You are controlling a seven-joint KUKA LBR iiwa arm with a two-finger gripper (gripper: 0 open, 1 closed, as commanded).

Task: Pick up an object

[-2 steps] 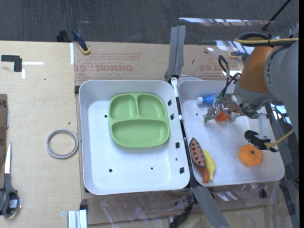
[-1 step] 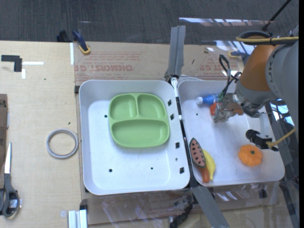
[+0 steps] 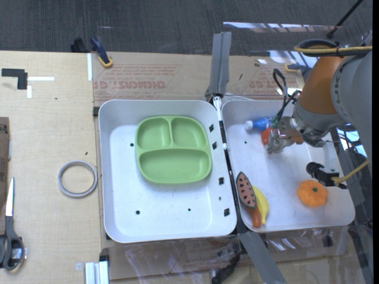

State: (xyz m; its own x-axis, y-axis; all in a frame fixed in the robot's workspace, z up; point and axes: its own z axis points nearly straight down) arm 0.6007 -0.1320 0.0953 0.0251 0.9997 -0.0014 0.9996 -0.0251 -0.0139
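The likeliest target is the small red object [image 3: 266, 136] in the far part of the right bin [image 3: 331, 218], lying just beside a blue-and-white object [image 3: 257, 124]. The gripper [image 3: 276, 142] is low over the bin floor, right against the red object. Whether the fingers are spread or pressed together cannot be told at this angle, and nothing shows the red piece between them.

The risk, as I judge it, is a glancing contact: with the fingers touching the red object's side rather than straddling it, closing could nudge it toward the blue-and-white object or the bin's inner wall, and the lift would come up empty. The two objects lie so close that both could be caught at once and slip.

Further out, an orange pumpkin-like toy [image 3: 312, 194] sits near the bin's front right corner, and a watermelon slice [image 3: 245, 190], a banana [image 3: 259, 206] and a red piece lie bunched against the front left wall, all well apart from the gripper. The left bin [image 3: 118, 206] holds a green divided plate [image 3: 173, 149]. On the surface [image 3: 47, 135] lie a tape ring [image 3: 77, 178] and scissors [image 3: 10, 241].
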